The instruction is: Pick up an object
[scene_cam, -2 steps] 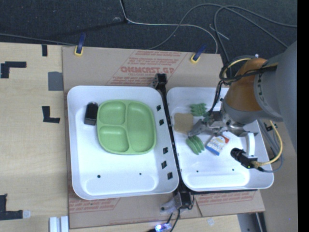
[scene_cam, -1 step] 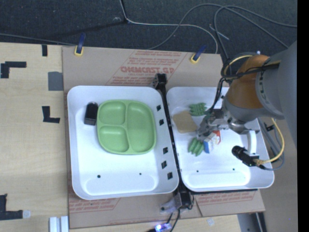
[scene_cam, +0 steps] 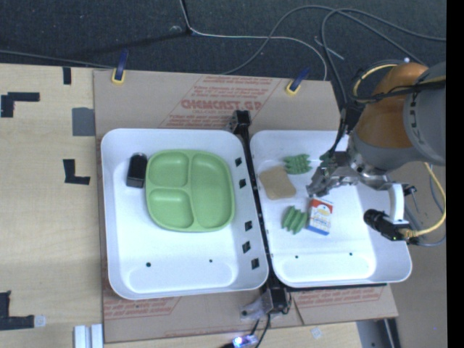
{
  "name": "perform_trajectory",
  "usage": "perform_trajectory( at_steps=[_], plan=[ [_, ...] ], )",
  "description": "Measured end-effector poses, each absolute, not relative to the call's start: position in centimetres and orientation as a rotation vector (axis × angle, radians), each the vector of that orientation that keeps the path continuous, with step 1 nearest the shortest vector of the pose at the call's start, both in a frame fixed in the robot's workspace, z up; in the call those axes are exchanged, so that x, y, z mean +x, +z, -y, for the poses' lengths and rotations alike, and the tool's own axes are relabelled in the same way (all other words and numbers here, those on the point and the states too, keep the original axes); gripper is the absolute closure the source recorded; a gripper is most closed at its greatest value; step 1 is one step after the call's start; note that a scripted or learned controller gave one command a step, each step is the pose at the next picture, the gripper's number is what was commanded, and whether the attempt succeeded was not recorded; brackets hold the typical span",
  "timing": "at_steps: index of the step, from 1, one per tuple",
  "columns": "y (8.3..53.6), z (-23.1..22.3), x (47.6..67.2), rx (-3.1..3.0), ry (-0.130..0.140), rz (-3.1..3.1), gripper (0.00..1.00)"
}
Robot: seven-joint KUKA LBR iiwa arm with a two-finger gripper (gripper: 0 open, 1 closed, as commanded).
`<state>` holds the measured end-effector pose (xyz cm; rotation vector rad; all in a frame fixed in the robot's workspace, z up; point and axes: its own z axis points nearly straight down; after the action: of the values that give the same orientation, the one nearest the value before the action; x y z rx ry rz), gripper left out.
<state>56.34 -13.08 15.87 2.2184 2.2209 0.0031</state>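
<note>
In the right bin (scene_cam: 377, 267) lie a tan flat piece (scene_cam: 278, 183), a green toy (scene_cam: 296, 164) near the back, another green toy (scene_cam: 293, 220) toward the front, and a small red, white and blue carton (scene_cam: 320, 217). My gripper (scene_cam: 320, 183) hangs over the middle of this bin, just above the carton and right of the tan piece. I see nothing between its fingers. The grey arm with its orange band (scene_cam: 388, 118) reaches in from the right.
The left bin (scene_cam: 123, 267) holds a green divided plate (scene_cam: 191, 191) and a small black block (scene_cam: 136, 170) beside the plate's left edge. Black clips run along the seam between the bins. Cables trail over the dark floor behind the bench.
</note>
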Motion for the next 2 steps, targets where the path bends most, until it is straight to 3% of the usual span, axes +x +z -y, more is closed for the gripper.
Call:
perform_trajectory(
  at_steps=[1,2],
  plan=[
    [20.3,13.0,56.4,2.218,0.002,-2.222,1.0],
    [20.9,7.0,55.9,2.215,0.001,-2.231,1.0]
  ],
)
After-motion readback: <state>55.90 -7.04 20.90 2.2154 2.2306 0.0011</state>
